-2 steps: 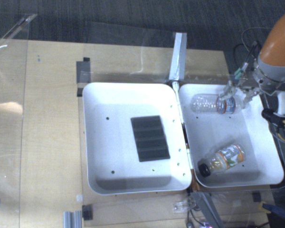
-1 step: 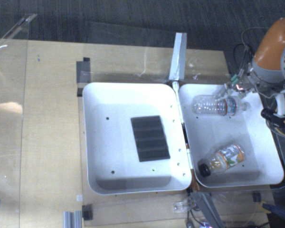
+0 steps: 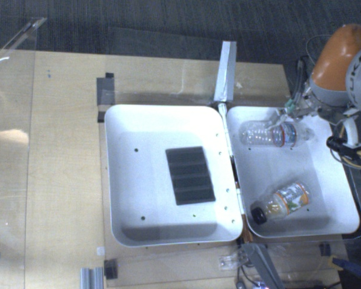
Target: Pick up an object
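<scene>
Capped bottle (image 3: 281,201) lies below clear bottle (image 3: 268,133).

In the right bin (image 3: 343,218), a clear bottle (image 3: 268,133) lies near the back wall and a dark-capped bottle (image 3: 283,201) toward the front, bare floor between. The left bin (image 3: 117,161) holds a ribbed black block (image 3: 190,174), apparently flat, with room on every side.
</scene>
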Available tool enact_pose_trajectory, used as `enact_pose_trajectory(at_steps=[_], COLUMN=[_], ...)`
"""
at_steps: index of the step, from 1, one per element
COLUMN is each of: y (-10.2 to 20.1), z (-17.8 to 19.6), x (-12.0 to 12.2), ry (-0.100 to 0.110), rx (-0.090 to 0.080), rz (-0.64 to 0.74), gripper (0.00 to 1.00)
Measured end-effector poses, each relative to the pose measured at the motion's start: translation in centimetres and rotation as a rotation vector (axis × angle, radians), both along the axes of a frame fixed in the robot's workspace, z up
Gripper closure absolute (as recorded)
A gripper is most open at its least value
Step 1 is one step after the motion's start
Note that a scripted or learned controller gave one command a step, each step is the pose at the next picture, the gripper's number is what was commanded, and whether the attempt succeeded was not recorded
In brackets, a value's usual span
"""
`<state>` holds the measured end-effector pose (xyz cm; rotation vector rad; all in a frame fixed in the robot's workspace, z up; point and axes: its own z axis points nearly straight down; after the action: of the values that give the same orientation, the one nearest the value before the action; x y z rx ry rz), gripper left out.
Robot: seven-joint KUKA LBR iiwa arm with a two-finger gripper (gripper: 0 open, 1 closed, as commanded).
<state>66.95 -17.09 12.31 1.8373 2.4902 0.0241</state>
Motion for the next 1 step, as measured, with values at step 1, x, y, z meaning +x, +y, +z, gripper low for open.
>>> enact_pose_trajectory(at_steps=[1], y=[-1.84], z=[-0.39], x=[0.72], ry=[0.022], rx=[0.017], rz=[0.053], gripper=[0.00])
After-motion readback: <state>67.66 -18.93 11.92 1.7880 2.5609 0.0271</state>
